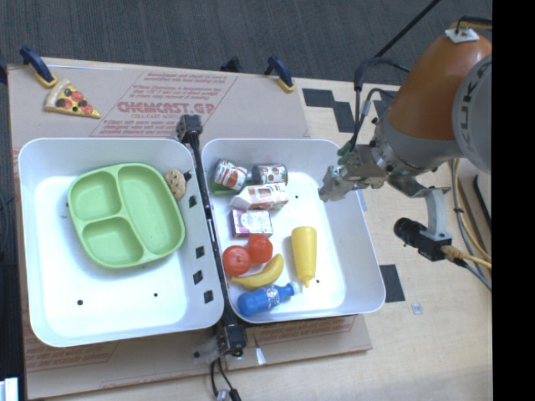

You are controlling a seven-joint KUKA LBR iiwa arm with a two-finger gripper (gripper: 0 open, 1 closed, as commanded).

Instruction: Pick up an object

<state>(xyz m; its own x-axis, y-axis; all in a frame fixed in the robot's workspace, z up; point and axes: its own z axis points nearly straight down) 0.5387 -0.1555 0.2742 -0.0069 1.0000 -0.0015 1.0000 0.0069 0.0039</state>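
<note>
Over the right bin's (355, 295) far right edge: gripper (333, 185) hovering, grey, blurred against the white wall, nothing visible between the fingers. Finger spread too small and smeared to read; cannot tell open or shut. Touching nothing, as far as can be judged.

In the right bin, crowding the left half: two small cans (230, 175) (271, 175) at the back, milk carton (261, 196) lying just in front, pink-red packet (252, 222) below that, two tomatoes (236, 260) (261, 248) touching, banana (259, 274) curling under them, blue bottle (267, 299) at the near wall, yellow mustard bottle (304, 254) standing a little apart to the right.

In the left bin (50, 307): green divided plate (125, 215), cookie (175, 182) at its edge.

Risks, judging from here: descending into the packed cluster and wedging between neighbours, closing on two things or none; clipping the bin wall while sitting this near the rim; round tomatoes and cans rolling away under a pinch. Mustard bottle looking like the cleanest target, being nearest and isolated.
</note>
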